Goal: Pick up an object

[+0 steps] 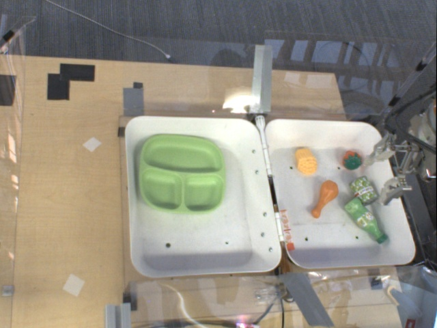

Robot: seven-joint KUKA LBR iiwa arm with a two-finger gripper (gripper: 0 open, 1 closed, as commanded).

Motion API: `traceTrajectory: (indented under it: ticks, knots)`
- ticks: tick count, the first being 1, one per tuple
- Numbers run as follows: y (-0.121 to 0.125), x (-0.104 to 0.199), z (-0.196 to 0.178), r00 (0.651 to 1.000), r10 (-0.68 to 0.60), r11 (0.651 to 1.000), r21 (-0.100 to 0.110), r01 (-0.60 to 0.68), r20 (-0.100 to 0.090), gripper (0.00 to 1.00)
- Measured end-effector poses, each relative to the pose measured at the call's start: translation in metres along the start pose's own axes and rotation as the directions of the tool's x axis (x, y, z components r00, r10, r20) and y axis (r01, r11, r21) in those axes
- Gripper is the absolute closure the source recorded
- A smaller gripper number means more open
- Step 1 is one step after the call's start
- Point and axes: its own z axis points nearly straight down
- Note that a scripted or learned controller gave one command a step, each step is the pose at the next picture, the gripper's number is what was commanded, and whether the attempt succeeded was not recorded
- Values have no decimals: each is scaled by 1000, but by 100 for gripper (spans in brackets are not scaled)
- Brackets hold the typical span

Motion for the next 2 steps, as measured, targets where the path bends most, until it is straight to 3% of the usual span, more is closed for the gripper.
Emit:
traceTrajectory:
  ticks: [1, 2]
  knots:
    - [49, -21, 147, 999, 46, 999, -5, -46, -11, 0]
    - [47, -27, 129, 999, 41, 999, 1, -41, 8, 100]
